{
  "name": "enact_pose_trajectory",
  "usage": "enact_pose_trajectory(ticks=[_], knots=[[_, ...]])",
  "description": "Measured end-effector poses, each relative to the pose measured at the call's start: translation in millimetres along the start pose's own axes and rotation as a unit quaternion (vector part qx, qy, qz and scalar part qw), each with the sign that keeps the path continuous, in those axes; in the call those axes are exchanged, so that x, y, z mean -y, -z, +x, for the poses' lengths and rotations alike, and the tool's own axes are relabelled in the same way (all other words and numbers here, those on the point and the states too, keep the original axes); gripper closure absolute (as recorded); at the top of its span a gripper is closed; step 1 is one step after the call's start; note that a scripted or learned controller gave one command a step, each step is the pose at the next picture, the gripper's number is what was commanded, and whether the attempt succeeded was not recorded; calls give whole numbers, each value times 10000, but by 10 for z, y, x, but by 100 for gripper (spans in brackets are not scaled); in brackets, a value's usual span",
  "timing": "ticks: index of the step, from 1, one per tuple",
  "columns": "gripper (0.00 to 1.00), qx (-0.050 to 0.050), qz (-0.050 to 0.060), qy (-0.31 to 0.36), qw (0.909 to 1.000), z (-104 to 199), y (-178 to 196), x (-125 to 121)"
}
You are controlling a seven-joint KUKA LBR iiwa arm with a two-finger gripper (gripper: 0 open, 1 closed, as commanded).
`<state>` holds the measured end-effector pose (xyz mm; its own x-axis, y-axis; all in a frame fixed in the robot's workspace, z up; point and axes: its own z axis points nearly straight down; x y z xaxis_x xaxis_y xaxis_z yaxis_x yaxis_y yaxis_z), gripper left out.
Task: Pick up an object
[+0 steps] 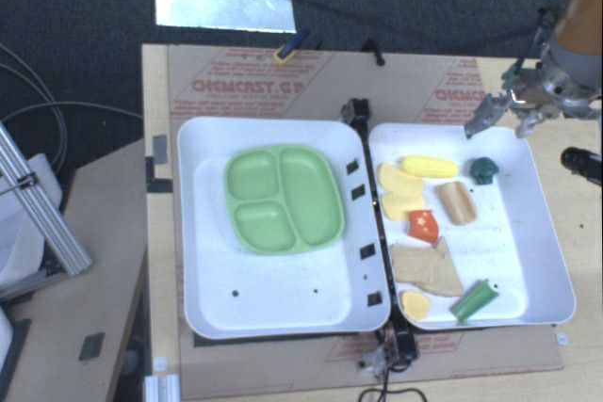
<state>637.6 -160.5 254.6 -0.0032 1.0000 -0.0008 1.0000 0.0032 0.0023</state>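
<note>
Camera view, single fixed overhead, slanted.

Bench: two shallow white plastic bins side by side on a brown cardboard sheet with red lettering. Left bin [203,297] holds one light-green plastic plate with three compartments [284,199], lying flat near the bin's middle.

Right bin [551,282] holds the loose items:
- yellow toy corn cob [430,168], lying crosswise near the far wall
- dark teal, lumpy toy vegetable [483,169], just right of the corn cob, apart from it
- pale yellow flat pieces [399,190], below the corn cob, against the bin's left side
- tan toy hot-dog bun [458,202], tilted, right of the yellow pieces
- small red-orange block with white marks [424,225], just below the yellow pieces
- beige crumpled flat piece [429,267], below the red-orange block, touching it
- small round yellow piece [414,303], at the near left corner
- green stick-shaped toy vegetable [474,299], lying diagonally at the near wall

Arm: grey with orange band, enters at upper right. Two-finger gripper [501,117] hangs over the far rim of the right bin, above and clear of the items. Fingers spread apart, one finger [480,119] to the left, the other toward the right; nothing between them. Nearest items: the teal vegetable and the corn cob, both in the bin below the gripper.
</note>
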Motion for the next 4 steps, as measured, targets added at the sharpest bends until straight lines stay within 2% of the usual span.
enact_pose_trajectory(ticks=[1, 2, 3, 4], knots=[[0, -14, 75, -30, 10000, -378, -1515, 260], [0, -10, -2, 14, 10000, -28, -1700, 251], [0, -16, 20, 19, 10000, 551, -1702, 628], [100, -4, -12, 1, 10000, 515, -1586, 601]])
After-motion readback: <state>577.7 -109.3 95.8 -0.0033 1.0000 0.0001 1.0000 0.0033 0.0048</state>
